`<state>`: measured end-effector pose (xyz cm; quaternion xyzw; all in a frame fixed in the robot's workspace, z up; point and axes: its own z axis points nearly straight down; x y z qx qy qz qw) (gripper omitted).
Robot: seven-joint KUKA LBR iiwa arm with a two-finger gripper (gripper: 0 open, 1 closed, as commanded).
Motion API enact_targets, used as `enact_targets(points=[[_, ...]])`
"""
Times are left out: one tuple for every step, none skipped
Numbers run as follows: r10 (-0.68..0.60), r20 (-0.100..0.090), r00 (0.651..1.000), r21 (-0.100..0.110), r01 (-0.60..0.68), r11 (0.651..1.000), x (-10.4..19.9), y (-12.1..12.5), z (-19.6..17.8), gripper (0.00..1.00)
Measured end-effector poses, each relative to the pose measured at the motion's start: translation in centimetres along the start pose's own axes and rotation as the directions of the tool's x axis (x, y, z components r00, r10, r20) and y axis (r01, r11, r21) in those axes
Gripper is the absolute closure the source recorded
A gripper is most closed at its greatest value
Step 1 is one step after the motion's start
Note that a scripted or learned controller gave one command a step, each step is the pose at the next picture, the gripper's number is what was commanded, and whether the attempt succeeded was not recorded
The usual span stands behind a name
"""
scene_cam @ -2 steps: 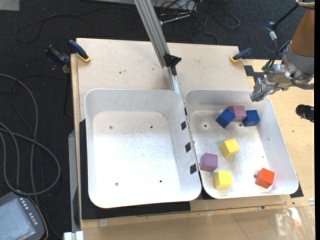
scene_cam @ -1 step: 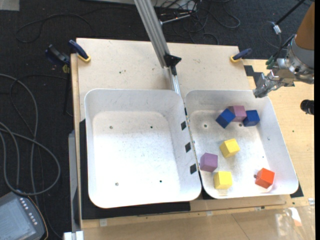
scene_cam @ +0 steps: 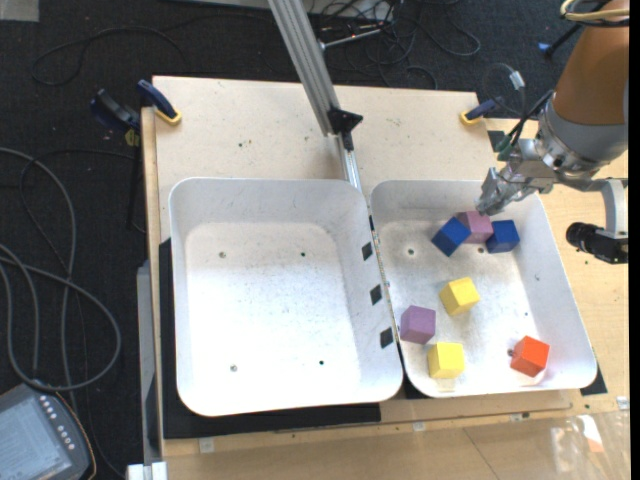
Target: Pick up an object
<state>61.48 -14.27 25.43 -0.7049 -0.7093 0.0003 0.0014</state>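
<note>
The gripper point(scene_cam: 492, 206) hangs low over the right bin point(scene_cam: 560, 298), just above a pink block point(scene_cam: 480, 225) wedged between two blue blocks point(scene_cam: 451, 235). I cannot tell whether it is open or closed on anything.

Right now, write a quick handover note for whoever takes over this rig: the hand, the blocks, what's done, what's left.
Hand: low over the right bin's far end, above the pink block; grip state unclear.
Blocks, all in the right bin: pink between two blue blocks; yellow, purple, second yellow, orange nearer the front.
Done: nothing lifted.
Left: grasp one block and raise it.
</note>
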Motion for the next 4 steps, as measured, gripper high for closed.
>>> enact_targets(points=[[-0.001, 0.000, 1.000, -0.001, 0.001, 1.000, 5.8, -1.6, -0.4, 1.00], [-0.001, 0.000, 1.000, -0.001, 0.001, 1.000, 10.3, -3.7, -0.7, 1.00], [-0.002, 0.000, 1.000, -0.001, 0.002, 1.000, 14.9, -5.4, -0.9, 1.00], [-0.001, 0.000, 1.000, 0.000, 0.001, 1.000, 19.6, -8.0, -0.4, 1.00]])
